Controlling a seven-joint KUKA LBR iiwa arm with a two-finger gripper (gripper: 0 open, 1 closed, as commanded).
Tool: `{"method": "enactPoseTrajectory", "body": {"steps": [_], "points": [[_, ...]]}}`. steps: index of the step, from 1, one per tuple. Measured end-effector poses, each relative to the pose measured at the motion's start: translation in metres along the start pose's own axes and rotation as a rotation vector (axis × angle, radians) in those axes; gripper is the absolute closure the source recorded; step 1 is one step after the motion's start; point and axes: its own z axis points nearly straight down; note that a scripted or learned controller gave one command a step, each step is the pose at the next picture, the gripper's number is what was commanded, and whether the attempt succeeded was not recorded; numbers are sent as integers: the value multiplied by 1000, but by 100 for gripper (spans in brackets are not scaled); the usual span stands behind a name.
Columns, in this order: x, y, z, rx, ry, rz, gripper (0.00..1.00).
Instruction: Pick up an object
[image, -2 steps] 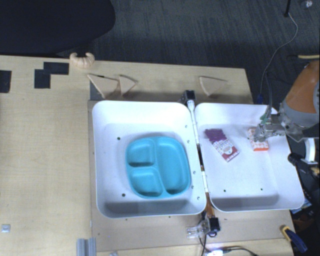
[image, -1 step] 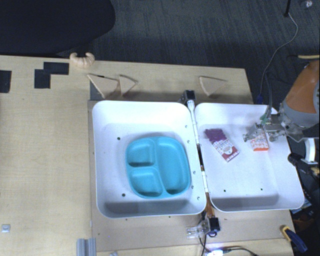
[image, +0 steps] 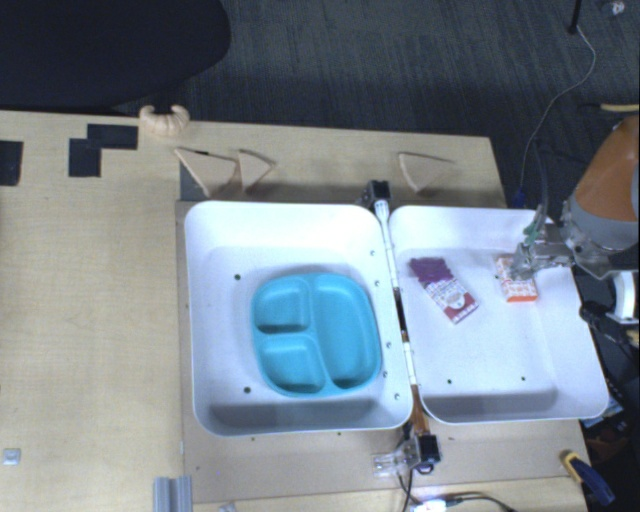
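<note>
A: Which step is this?
B: The approach. The end effector (image: 527, 255) sits low over the small orange-and-white packet (image: 518, 281) in the right white bin (image: 500, 395); whether it grips, I cannot tell.
A: Next?
B: Probably close and lift. The purple-and-white flat packet (image: 443, 287) lies to its left.

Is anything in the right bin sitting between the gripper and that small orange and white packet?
Nothing visible does. The gripper is right at the orange and white packet, near the right bin's far right side. The purple packet lies apart to the left, out of the way.
</note>
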Motion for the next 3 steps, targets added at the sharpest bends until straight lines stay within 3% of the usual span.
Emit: {"method": "enactPoseTrajectory", "body": {"steps": [1, 2, 3], "points": [[0, 0, 0, 1, 0, -1, 0], [38, -8, 34, 13, 3, 19, 0], [37, -5, 21, 5, -1, 16, 100]]}}
